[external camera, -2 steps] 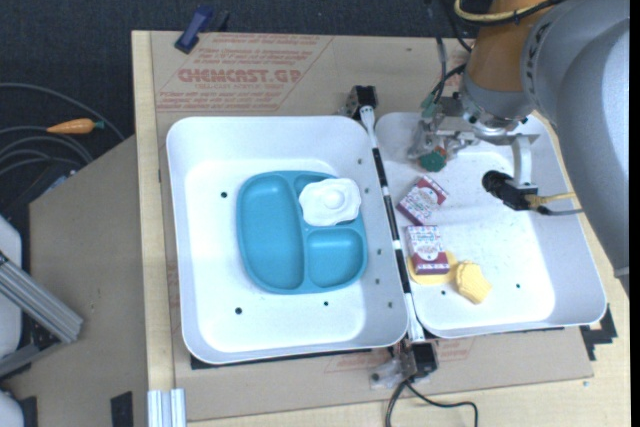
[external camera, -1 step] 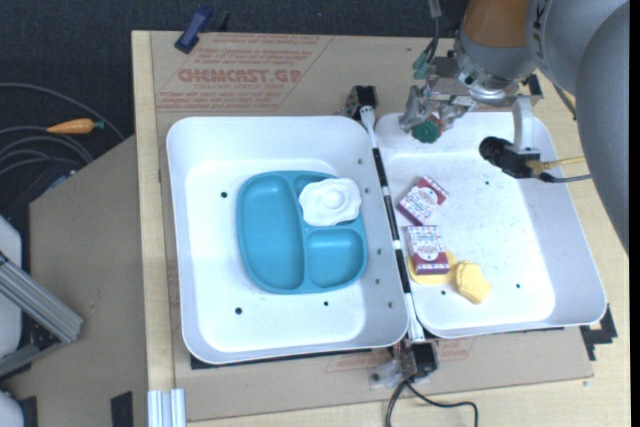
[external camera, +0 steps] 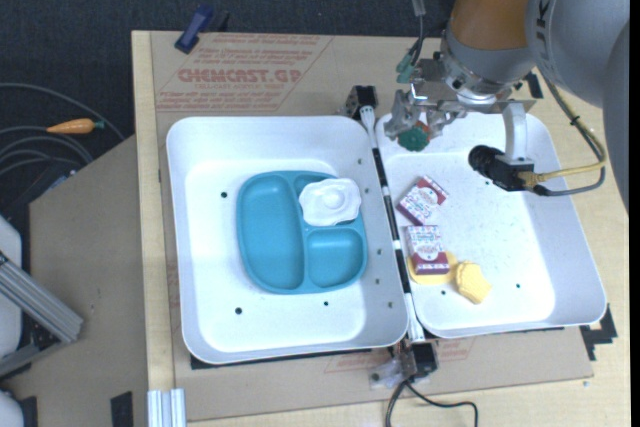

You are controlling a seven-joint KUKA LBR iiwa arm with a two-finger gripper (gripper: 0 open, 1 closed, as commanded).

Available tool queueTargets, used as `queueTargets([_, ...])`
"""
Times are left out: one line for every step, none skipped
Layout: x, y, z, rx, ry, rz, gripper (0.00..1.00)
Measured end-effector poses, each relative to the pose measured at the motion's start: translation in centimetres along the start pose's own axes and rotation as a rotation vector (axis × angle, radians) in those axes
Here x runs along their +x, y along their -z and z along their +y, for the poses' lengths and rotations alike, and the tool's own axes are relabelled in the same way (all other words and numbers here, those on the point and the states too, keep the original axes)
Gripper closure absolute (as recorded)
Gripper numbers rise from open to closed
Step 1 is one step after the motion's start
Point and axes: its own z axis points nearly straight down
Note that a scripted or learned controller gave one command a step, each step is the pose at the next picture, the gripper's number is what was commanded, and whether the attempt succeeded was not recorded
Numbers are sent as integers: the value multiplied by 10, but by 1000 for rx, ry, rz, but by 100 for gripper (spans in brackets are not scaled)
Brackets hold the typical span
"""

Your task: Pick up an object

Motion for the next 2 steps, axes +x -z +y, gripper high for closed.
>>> queueTargets([-48,-8,-8,2,-4,-2,100])
queueTargets([-20,-49,0,3,-2,-1,100])
